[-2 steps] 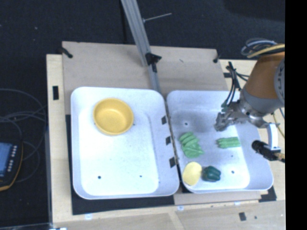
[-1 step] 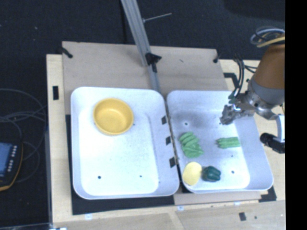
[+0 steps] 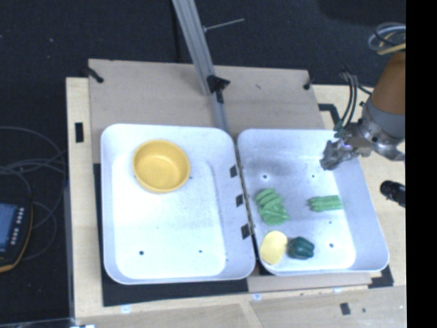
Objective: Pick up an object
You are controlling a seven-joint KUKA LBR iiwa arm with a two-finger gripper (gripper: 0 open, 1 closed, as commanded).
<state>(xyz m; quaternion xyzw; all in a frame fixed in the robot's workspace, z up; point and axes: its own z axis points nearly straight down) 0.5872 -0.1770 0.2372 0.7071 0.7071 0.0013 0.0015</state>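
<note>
Overhead, fingers above right bin, spread unclear, nothing held

A yellow bowl sits in a white bin; green vegetables, a pale yellow lemon.

One fixed camera is looking down at a slant from above, taking in both bins mid-frame; arm entering at right.

The pale wooden counter carries a brown board; on it, two white bins, the right bin touching the left bin.
</note>
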